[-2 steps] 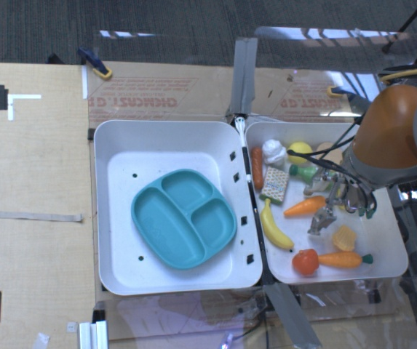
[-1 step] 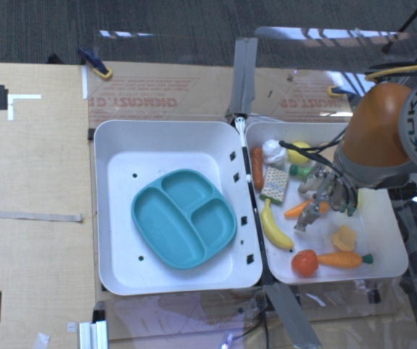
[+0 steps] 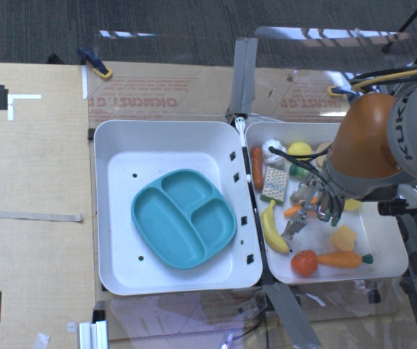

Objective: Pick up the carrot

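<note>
Half-hidden fingers (image 3: pixel 304 213) (carrot (image 3: pixel 339 259) unobstructed)

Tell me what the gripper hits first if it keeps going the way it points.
Probably the banana: the gripper points down-left toward it in the right bin. Depth is unclear. The carrot lies off that line.

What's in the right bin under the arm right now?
In the right bin, the carrot lies near the front beside a tomato, with a banana to their left and a lemon at the back. The gripper hangs mid-bin; the arm covers whatever lies beneath it.
</note>
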You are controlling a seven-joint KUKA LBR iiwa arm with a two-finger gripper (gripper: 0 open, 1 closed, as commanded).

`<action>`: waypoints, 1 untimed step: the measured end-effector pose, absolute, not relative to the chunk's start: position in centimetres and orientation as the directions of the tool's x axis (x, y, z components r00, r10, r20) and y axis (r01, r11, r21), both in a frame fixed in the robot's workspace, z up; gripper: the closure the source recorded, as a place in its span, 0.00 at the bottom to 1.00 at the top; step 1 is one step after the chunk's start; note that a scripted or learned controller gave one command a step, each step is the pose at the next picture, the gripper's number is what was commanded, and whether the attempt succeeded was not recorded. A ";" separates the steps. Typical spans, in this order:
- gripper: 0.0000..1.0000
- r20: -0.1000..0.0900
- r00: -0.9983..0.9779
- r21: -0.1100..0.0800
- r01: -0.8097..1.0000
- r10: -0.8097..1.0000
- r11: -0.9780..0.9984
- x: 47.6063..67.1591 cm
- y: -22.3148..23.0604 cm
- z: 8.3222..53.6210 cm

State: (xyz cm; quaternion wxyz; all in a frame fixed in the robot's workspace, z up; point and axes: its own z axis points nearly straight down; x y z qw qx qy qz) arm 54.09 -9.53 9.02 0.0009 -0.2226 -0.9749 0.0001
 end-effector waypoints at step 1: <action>1.00 -0.001 -0.903 -0.001 0.430 0.430 0.903 54.3 -9.5 9.8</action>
